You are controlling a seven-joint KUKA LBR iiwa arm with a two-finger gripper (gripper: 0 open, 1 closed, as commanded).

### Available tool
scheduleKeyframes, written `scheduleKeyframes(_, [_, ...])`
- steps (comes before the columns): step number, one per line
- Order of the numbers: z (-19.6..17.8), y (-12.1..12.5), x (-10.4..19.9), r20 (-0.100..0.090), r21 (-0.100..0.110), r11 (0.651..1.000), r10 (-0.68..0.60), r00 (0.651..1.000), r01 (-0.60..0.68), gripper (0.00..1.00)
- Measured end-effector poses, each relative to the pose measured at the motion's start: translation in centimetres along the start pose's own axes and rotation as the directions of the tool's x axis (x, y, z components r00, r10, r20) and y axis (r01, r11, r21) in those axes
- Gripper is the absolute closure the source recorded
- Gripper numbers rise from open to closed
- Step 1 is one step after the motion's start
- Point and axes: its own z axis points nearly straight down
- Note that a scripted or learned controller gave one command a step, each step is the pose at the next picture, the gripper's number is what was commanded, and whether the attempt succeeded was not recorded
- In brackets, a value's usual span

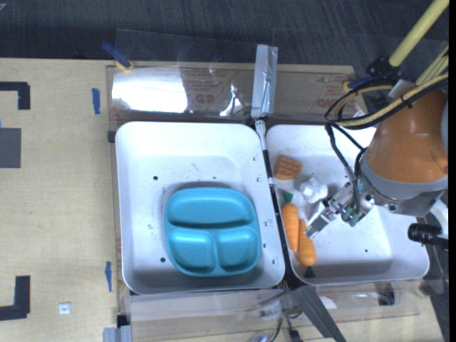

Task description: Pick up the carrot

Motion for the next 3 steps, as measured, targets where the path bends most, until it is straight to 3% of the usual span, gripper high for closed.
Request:
scheduleKeyframes(1, [-1.7, 8.4, 1.2, -0.001, -0.002, 0.998, -0.067, 0.998, 0.067, 0.0])
scheduleKeyframes(2, [0.1, 2.6, 0.1, -0.002, 0.003, 0.998, -0.056, 0.998, 0.056, 0.0])
scheduleKeyframes(3, [0.0, 0.5, -0.7, -0.003, 0.001, 0.991, -0.132, 0.991, 0.132, 0.0])
